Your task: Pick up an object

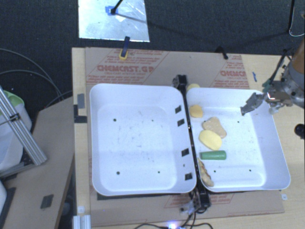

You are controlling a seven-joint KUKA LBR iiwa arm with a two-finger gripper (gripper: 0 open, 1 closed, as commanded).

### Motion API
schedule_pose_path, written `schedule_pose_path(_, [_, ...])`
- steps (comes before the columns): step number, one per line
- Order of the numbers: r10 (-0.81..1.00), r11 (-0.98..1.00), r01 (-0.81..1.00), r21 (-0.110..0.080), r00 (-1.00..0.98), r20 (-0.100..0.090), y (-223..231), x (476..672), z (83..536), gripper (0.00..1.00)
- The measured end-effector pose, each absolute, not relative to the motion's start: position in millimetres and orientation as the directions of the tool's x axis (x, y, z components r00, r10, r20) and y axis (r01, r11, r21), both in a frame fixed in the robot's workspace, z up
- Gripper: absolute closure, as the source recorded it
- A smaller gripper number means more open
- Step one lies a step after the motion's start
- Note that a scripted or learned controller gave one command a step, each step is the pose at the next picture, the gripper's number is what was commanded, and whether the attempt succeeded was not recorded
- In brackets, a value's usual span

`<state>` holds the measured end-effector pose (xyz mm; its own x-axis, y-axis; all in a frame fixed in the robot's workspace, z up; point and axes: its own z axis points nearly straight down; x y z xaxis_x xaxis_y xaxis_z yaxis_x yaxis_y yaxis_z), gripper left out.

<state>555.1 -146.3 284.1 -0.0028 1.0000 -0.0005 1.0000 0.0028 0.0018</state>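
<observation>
The right bin (274,175) holds several small items along its left side. They are a small yellow piece (196,111), a tan flat piece (214,126), a yellow oval (210,140), a green cylinder (213,155) lying on its side, and a tan scrap (206,173) against the left wall. My gripper (259,109) hangs over the upper right part of this bin, well to the right of the items. It is open, with nothing between its fingers.
The left bin (138,142) lies beside the right one, and black clips run down the divide between them. A pale yellow lump (193,86) sits at the top rim by the divider. A metal plate (113,13) lies on the floor behind the bench.
</observation>
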Motion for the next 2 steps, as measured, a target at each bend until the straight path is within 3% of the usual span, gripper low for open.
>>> schedule_pose_path(1, [1.000, 0.003, 1.000, -0.014, -0.003, 0.005, -112.3, 543.3, 133.3, 0.00])
schedule_pose_path(2, [1.000, 0.008, 1.000, 0.002, -0.008, 0.001, -95.8, 610.1, 81.6, 0.00])
